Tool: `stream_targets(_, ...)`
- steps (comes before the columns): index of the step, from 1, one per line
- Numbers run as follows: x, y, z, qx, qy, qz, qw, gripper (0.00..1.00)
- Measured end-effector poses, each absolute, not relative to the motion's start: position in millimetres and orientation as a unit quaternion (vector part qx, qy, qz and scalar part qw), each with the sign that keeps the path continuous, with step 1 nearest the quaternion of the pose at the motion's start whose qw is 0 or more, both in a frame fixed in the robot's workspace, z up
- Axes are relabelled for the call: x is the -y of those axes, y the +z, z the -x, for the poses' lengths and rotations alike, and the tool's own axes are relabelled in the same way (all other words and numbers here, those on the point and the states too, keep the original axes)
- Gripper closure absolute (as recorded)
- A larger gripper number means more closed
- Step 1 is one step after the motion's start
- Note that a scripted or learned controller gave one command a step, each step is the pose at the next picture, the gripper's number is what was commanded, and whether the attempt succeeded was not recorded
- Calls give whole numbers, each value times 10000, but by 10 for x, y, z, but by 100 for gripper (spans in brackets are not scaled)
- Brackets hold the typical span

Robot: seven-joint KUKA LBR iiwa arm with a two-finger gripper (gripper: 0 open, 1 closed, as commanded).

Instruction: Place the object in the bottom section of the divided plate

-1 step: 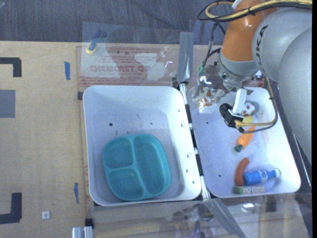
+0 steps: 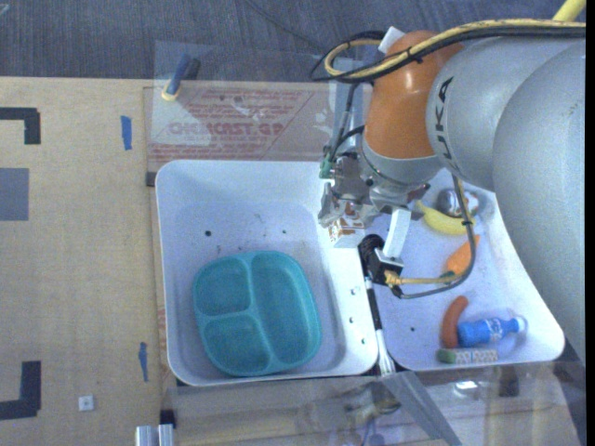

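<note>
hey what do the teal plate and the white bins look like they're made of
Plate: probably moulded plastic, matte teal; its color is uniform, its edges are rounded, and soft raised ridges divide it into sections. Bins, left and right: likely thin formed plastic, smooth white with a slight sheen; corners are rounded and walls shallow and sloped. Neither material is certain from looks alone.

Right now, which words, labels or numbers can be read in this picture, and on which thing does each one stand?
"KUKA": dark letters on the grey arm, running vertically, partly seen.
Reddish print on the clear sheet above the left bin: large letters, too blurred to read.
Label on the blue bottle in the right bin: too small to read.
</note>
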State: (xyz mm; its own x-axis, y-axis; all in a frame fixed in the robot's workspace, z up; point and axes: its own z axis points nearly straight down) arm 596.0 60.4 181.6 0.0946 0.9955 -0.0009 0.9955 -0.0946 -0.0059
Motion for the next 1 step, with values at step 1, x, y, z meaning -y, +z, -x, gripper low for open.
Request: stream_targets(1,-1067,1532,-5380,7750,25,6319,28,100)
